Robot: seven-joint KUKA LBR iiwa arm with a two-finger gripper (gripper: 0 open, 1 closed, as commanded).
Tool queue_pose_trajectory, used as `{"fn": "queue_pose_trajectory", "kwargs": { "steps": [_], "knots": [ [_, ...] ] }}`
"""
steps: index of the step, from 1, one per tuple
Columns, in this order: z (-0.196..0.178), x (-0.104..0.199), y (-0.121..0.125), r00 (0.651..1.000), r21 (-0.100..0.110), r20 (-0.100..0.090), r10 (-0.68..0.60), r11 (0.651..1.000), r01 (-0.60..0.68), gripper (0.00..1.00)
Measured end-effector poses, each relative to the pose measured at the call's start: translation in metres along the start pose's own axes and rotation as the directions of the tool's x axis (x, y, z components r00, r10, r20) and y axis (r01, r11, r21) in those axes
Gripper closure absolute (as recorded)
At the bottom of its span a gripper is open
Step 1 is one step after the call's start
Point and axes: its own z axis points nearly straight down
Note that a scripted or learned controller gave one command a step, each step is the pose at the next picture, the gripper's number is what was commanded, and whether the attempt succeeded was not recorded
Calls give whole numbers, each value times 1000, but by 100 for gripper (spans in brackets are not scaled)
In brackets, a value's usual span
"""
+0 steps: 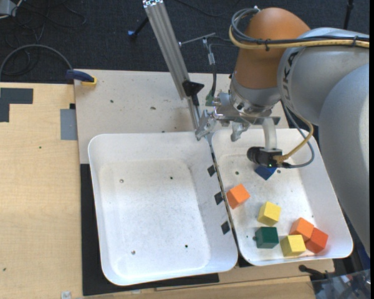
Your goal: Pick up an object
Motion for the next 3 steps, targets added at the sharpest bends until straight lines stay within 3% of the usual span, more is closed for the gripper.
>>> {"fn": "queue_pose_trajectory", "kwargs": {
  "steps": [1, 2, 3],
  "knots": [
    [-193, 21, -66, 1000, -17, -2, -2, 1000, 2, 0],
    [-125, 35, -39, 1000, -3, 0, -6, 1000, 6, 0],
    [-36, 33, -29, 1000, 0, 1, 0, 1000, 0, 0]
  ]
}}
